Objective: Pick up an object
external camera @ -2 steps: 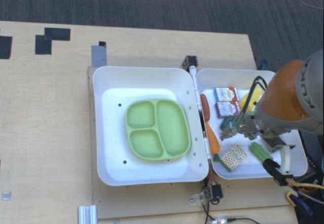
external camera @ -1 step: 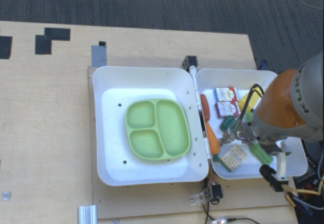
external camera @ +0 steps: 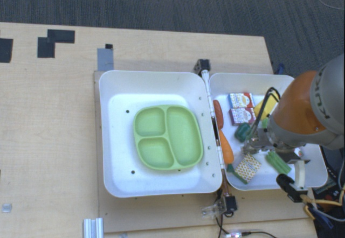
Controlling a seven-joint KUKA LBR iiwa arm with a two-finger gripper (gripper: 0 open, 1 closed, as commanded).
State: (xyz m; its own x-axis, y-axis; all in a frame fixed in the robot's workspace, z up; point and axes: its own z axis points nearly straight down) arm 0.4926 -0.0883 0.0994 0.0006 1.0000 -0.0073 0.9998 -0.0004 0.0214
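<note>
My gripper (external camera: 251, 148) hangs low over the middle of the right bin (external camera: 319, 177), with the grey and orange arm covering much of that bin's right half. Just below the gripper lies a pale speckled square piece (external camera: 248, 167). A dark green item (external camera: 242, 131) sits just up and left of the gripper. An orange carrot (external camera: 226, 148) and a red sausage (external camera: 217, 113) lie along the bin's left wall. Two small red-and-white boxes (external camera: 241, 107) rest at the back, beside a yellow item (external camera: 264, 105). A light green piece (external camera: 277, 162) lies partly under the arm.
The left bin (external camera: 116, 124) holds a light green divided plate (external camera: 167, 137). A metal clamp (external camera: 202, 65) sits at the back where the two bins meet. Cables and a connector (external camera: 226, 205) lie at the front edge of the bench.
</note>
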